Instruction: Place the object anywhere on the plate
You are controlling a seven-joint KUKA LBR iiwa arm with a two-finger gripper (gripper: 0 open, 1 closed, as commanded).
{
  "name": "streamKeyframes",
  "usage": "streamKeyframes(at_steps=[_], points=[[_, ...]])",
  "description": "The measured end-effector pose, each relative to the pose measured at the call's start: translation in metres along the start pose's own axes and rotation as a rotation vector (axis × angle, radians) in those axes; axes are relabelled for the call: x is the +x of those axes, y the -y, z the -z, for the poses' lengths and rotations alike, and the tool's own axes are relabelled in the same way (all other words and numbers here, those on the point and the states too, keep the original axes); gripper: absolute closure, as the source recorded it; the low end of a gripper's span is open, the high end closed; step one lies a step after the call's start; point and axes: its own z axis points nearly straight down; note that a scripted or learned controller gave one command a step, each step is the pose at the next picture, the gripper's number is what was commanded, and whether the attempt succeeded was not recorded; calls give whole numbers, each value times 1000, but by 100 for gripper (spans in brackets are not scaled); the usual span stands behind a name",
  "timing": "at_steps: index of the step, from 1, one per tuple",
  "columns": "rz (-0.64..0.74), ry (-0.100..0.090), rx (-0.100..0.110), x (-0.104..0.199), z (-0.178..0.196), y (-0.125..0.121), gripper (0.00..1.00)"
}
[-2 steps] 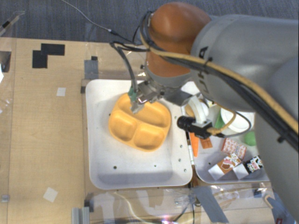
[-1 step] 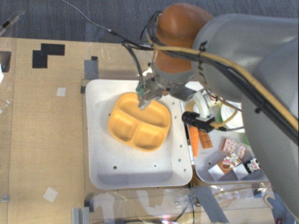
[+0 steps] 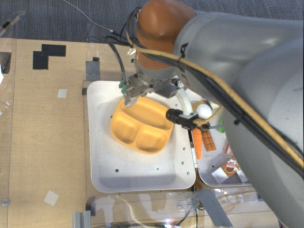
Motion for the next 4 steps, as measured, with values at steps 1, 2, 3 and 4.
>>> streamKeyframes(at_steps=[1, 2, 3, 4], points=[[137, 0, -3, 36, 47, 28, 100], [141, 1, 8, -31, -20, -6, 100], [200, 0, -7, 27, 24, 9, 100], [343, 1, -4, 38, 69, 52, 100]])
